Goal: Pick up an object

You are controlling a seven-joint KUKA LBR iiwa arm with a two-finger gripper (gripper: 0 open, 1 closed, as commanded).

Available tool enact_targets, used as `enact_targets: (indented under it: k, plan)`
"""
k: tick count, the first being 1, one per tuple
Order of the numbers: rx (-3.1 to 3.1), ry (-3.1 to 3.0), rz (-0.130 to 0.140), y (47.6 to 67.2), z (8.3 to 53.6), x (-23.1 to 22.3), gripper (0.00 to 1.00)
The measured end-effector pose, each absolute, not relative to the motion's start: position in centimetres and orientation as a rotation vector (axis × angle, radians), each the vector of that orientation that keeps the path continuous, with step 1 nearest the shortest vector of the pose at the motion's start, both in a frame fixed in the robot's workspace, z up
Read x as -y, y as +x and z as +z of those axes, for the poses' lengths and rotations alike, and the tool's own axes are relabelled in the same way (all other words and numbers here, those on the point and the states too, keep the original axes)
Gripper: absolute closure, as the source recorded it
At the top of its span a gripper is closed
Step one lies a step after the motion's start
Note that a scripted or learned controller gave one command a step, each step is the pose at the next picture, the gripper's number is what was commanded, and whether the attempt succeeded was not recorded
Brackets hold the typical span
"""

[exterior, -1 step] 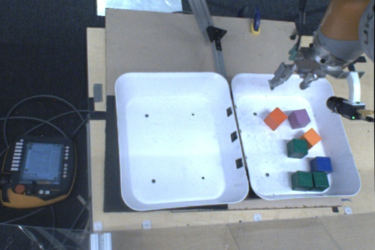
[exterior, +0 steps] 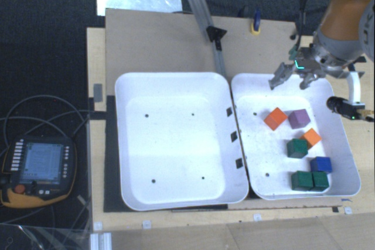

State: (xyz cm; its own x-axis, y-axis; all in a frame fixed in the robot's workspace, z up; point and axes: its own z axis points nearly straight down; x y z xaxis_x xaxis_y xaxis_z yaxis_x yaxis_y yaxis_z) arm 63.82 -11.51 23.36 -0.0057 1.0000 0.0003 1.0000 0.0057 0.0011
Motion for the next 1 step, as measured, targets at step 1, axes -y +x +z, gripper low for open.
enact_targets:
  k: [1]
  plan:
    - [-2.227,2.22,-0.004,63.32,17.34,11.04,0.0]
